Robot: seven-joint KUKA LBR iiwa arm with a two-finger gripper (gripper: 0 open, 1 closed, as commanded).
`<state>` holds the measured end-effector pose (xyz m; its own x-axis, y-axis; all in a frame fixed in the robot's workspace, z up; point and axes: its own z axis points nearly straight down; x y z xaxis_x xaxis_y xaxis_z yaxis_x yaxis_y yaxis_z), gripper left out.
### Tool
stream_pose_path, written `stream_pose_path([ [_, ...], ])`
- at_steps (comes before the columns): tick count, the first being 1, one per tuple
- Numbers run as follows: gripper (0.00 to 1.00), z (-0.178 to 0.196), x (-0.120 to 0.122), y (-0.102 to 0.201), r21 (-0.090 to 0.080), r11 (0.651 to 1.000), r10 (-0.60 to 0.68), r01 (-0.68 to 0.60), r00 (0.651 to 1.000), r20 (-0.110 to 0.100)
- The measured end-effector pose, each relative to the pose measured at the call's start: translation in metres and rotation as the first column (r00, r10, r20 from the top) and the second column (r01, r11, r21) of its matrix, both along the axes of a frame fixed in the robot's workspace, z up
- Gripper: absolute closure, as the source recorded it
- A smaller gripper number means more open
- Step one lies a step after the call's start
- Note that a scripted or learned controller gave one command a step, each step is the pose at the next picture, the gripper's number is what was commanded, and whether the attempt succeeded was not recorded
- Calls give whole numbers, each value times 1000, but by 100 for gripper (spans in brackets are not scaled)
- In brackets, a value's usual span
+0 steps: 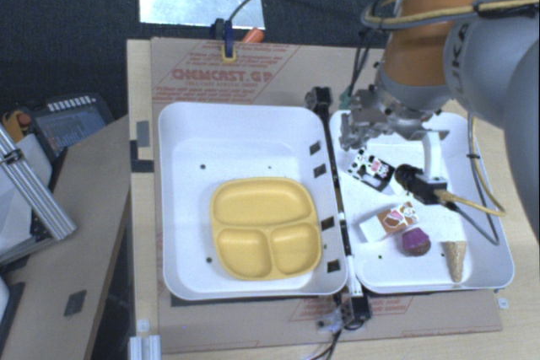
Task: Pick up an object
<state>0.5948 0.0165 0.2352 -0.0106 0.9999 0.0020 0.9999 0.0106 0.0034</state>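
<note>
Inspection of the bench, one slanted overhead view.

**Arm.** The arm (pixel 498 55) reaches in from the right of the view and hangs over the far part of the right bin (pixel 380 265). The gripper (pixel 361 133) sits low near the bin's far-left corner, close to the wall it shares with the left bin (pixel 169 181). Whether it is released or clenched cannot be told, as the wrist body hides its working end. Nothing is seen held in it.

**Task items.** All loose objects lie in the right bin, presumably so that one bin serves as the picking area.
- A black-and-white patterned object (pixel 372 170) lies on the floor just beside the gripper, on the near side. It is the closest candidate.
- A flat white packet (pixel 392 221) with a coloured picture lies nearer the camera.
- A purple round object (pixel 414 242) sits just beside the packet.
- A pale cone (pixel 456 259) lies on its side near the front-right corner, apart from the others.

**Left bin.** It carries a yellow divided tray (pixel 266 228) set flat in the near half.

**Judgement.** The pick is not yet made, and every object rests on the bin floor. The gripper's position suggests an approach aimed at the patterned object, though the alignment cannot be confirmed. Risk noted: the target lies near the dividing wall, which leaves little room on that side and may cause a glancing miss.
</note>
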Motion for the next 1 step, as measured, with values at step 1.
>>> stream_pose_path([
  [1,100,-14,4,59,0,1000,0,0,1000,-3],
])
